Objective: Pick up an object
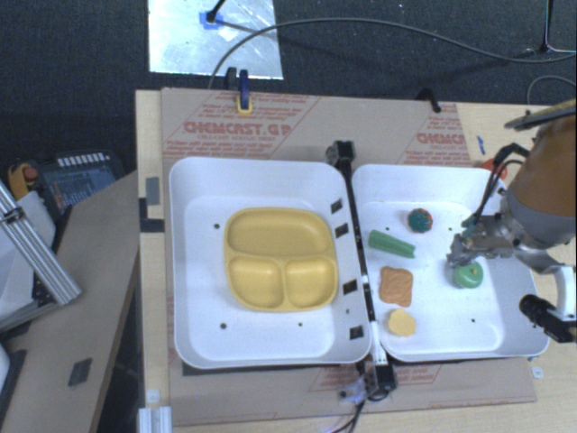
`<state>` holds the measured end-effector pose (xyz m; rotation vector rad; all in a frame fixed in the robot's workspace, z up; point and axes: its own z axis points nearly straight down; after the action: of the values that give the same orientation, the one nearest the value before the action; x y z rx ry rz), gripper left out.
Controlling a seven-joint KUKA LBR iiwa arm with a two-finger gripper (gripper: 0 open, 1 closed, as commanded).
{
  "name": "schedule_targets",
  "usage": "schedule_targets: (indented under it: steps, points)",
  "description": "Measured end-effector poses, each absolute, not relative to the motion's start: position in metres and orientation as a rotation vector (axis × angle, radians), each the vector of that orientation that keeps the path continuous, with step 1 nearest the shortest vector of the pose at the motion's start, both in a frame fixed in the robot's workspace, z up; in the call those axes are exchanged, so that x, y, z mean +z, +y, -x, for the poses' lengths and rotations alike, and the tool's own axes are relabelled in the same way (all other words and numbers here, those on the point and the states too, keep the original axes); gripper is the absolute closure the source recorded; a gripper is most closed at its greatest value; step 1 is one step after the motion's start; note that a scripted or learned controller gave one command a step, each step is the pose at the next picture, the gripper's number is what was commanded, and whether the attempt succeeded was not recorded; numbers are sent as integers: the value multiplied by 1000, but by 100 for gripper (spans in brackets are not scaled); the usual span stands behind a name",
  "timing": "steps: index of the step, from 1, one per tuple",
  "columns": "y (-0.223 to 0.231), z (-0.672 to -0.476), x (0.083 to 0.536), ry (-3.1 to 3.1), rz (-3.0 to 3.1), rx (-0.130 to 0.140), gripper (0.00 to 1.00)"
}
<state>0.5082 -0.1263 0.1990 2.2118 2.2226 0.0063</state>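
In the right bin, close to its right side, the gripper hangs directly over a small round green object, touching it or nearly so; whether it is open or closed around the piece cannot be told. The green object lies just below the gripper in the view, so the coming move looks like a short straight descent. Being round, it has no clear long axis or pointing direction. Further left lie a teal ball, a green cylinder angled down to the right, an orange slab and a yellow disc. The left bin holds a yellow divided tray
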Motion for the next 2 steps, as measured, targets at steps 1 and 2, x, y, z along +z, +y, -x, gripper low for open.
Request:
schedule_targets:
  steps: [1,2]
  points:
    - [-132,-511,244,2221,-2212,6,100]
    - [-132,-512,279,2223,-2213,5,100]
